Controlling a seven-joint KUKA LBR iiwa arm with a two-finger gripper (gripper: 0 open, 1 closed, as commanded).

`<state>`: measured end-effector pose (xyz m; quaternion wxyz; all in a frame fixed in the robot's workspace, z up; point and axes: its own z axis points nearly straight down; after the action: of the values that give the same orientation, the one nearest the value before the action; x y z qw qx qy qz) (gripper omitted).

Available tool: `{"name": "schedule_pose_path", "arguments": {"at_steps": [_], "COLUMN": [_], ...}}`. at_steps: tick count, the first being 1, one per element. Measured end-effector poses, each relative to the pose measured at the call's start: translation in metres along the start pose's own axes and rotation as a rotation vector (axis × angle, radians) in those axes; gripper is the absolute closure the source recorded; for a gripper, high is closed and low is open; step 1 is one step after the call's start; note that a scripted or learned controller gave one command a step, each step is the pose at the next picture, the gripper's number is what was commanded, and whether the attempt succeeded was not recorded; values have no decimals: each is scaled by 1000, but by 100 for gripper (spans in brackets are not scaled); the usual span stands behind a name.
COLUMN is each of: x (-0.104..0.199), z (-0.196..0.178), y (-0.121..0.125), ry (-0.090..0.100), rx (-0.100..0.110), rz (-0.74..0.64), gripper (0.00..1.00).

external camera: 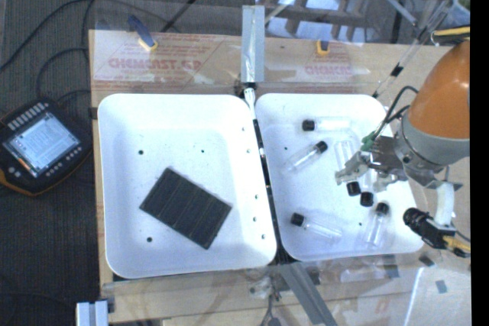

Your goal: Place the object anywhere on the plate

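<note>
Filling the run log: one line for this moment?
hand: over right bin, among vials | grasp: unclear | plate: left bin, bare | placement: not done

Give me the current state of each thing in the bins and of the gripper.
Plate: flat in the left bin, nothing on it.
Vials: several, capped, lying on their sides, scattered in the right bin.
Gripper: low over the right bin, among the vials; finger state and any grasp unclear.
</note>
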<state>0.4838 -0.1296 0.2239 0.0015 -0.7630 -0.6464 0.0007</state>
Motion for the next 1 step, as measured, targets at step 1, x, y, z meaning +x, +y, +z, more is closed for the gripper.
{"name": "schedule_pose_path", "arguments": {"at_steps": [1], "x": [87], "z": [2], "y": [76], "ry": [-4], "rx": [1], "rz": [287], "gripper": [100]}}
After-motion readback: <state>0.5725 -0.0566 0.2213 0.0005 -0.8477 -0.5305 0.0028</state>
